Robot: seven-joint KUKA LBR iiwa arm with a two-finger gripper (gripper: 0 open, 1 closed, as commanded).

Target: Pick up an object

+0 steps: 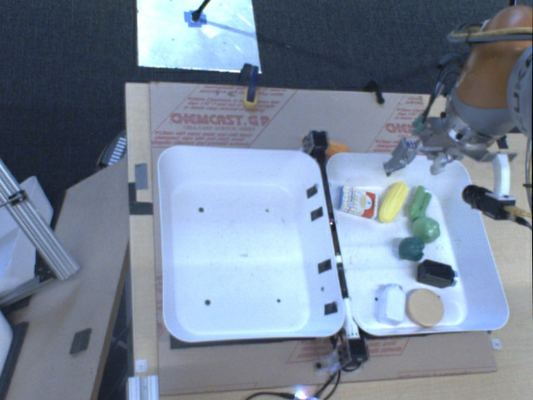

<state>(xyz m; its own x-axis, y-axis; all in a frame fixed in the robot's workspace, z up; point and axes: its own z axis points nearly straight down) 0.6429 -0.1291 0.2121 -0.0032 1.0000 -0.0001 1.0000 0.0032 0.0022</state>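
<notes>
My gripper (418, 162) hangs open above the far edge of the right bin (479, 257), with nothing between its fingers. Below it in that bin lie a small white and red packet (357, 200), a yellow corn-like piece (393, 202), a light green piece (418, 202), a green round piece (426, 228) and a dark teal piece (410, 247). Nearer the front lie a black block (435, 272), a white object (389, 303) and a tan disc (425, 307). The gripper is above and behind the yellow piece, apart from it.
The left bin (175, 223) sits beside the right one, joined by a black clipped divider (329, 232). An orange object (337, 149) lies just behind the bins. A black fixture (487, 201) sticks out at the right bin's right rim. A yellow clamp (250, 98) stands at the back.
</notes>
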